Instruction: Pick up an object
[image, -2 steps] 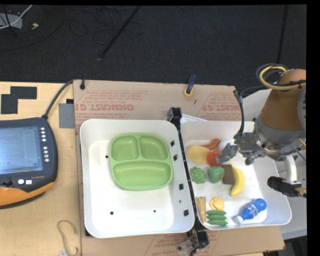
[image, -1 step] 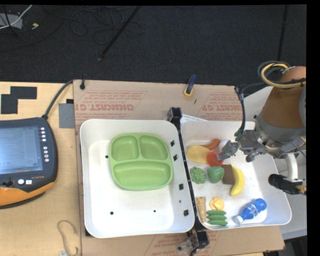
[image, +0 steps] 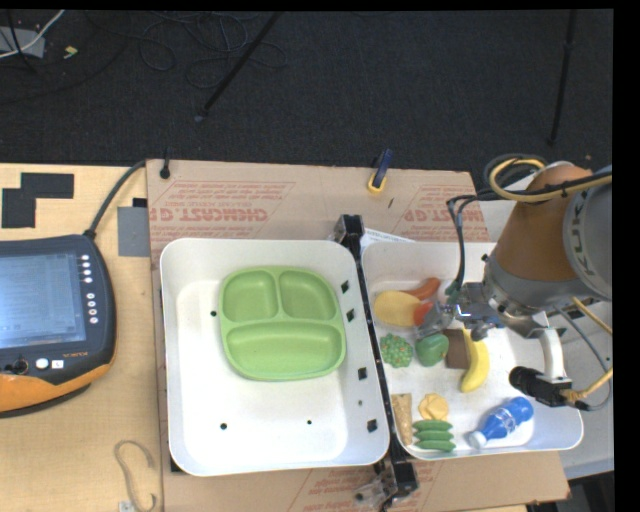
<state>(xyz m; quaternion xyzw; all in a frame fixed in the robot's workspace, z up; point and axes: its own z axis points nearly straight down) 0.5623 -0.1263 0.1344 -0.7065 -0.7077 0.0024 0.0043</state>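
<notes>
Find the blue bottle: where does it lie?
The blue bottle lies in the right bin's near corner, right of the green pea pod, below the banana.

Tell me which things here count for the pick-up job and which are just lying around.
Part of the job:
gripper
right bin of toy food: banana, yellow fruit, green pepper, pea pods, blue bottle

Lying about:
left bin
green divided plate
control tablet
clamp
</notes>
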